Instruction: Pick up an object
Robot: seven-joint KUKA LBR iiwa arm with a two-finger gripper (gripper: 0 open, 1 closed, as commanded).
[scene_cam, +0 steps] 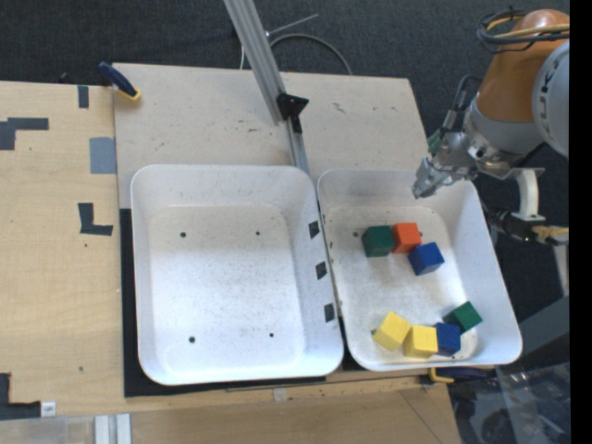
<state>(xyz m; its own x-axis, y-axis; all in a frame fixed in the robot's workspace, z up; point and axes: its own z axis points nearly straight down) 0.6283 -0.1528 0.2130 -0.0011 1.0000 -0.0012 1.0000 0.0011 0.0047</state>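
Gripper (427, 189) over right bin (495, 276) (far edge); 7 blocks (405, 237).

Bins (222, 192) — white matt plastic, speckled; bench (46, 248) pale wood grain; blocks (407, 239) smooth.

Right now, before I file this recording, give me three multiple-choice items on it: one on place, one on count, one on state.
1. Which bin holds the blocks? A left bin B right bin C both
2. How many yellow blocks? A one B two C four
3. The orange block is A touching a green block B stacked on a blue block C in the claw

Answers: 1 B, every block lies in the right bin. 2 B, two yellow blocks sit at its near edge. 3 A, it abuts the green block; the claw hovers apart, over the far rim.
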